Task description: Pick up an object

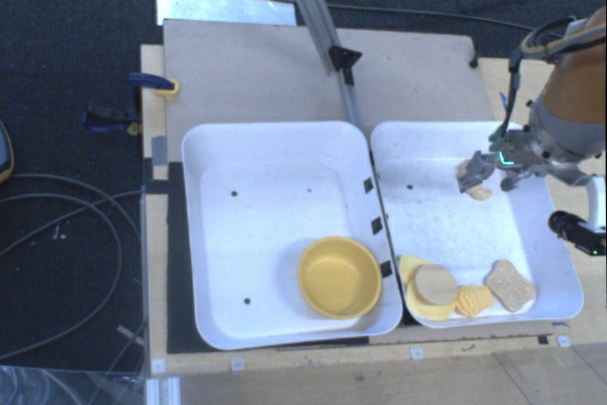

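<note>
My gripper (492, 177) hangs over the upper right part of the right bin (446, 223), its two fingers spread open. A small tan food piece (478, 193) lies on the bin floor right by the left fingertip (473, 174), partly hidden under it and not between the fingers. Along the bin's front edge lie a round tan disc (436, 284) on a yellow piece (411, 268), a ridged yellow piece (474, 300) and a slice of bread (510, 285). A yellow bowl (340, 276) stands in the left bin (256, 204) near its front right corner.
A slanted metal pole (313, 0) runs down to the divide between the bins. A blue and yellow clamp (142, 85) grips the bench's left edge. A black part (574, 230) sticks out by the right bin's outer rim.
</note>
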### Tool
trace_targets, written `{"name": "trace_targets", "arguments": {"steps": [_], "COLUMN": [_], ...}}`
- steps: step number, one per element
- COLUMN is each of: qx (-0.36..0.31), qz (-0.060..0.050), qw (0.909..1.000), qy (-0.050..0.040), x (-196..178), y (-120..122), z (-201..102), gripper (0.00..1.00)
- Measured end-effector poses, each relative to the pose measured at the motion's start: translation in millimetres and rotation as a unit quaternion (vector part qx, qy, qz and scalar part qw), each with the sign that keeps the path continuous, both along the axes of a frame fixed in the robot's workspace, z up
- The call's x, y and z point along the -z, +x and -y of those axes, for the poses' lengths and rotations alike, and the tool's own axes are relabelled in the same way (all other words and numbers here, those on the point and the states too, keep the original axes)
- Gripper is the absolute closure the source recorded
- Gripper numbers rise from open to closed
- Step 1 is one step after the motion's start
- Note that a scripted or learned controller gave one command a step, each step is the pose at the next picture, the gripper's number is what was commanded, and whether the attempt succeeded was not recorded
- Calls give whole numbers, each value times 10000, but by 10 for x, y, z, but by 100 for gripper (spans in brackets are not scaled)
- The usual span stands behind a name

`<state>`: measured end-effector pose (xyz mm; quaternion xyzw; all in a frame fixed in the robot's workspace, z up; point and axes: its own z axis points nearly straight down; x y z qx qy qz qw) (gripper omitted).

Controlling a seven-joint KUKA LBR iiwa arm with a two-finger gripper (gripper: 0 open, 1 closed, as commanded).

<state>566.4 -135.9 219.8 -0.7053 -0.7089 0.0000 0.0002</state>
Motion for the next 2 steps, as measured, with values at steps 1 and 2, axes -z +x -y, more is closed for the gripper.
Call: {"name": "trace_targets", "arguments": {"steps": [1, 2], "qx": [0, 14], "qz": [3, -17], "qw": [10000, 10000], "qy": [0, 3], "x": [-3, 587], "y": [1, -22], "z": [0, -85], "gripper": [0, 0]}}
